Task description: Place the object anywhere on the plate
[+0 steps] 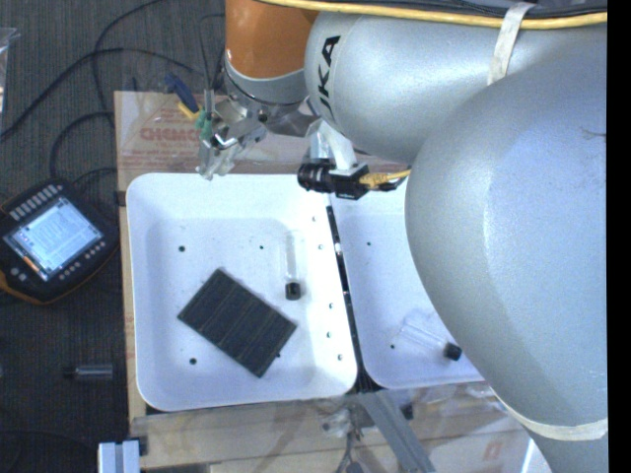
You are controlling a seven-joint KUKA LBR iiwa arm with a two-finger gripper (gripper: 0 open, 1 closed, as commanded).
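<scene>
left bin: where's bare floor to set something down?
Left bin: bare along the far wall above the dark plate, and the near-left corner. Tight between the plate and the small clear tube by the divider. Gripper hangs over the far rim.

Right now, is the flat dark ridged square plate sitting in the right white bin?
No, the flat dark ridged square plate lies on the floor of the left white bin, beside a small black piece.

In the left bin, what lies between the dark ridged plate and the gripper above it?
The camera view shows mostly bare white bin floor between the dark ridged plate and the gripper, then the left bin far rim.
</scene>
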